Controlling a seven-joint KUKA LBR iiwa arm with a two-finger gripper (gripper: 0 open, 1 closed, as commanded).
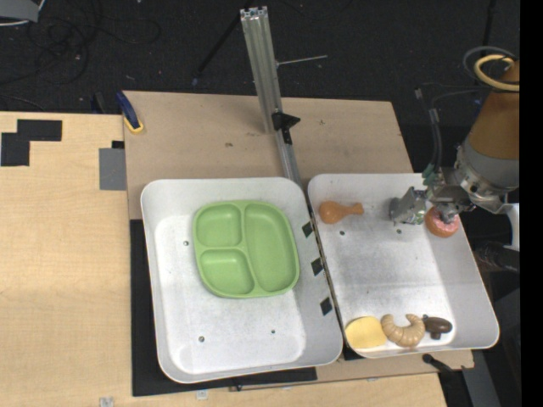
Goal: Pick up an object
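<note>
In the right bin lie several small objects. An orange drumstick-shaped piece rests near its far left corner. A round red-pink object sits by the far right wall. Along the near edge lie a yellow piece, a tan curled piece and a small dark brown piece. My gripper hangs over the bin's far right part, just left of the red-pink object and right of the drumstick. Nothing is seen held in it.
The left bin holds a green three-compartment plate. A metal post rises behind the gap between the bins. The grey arm enters from the right, above the right bin's far corner.
</note>
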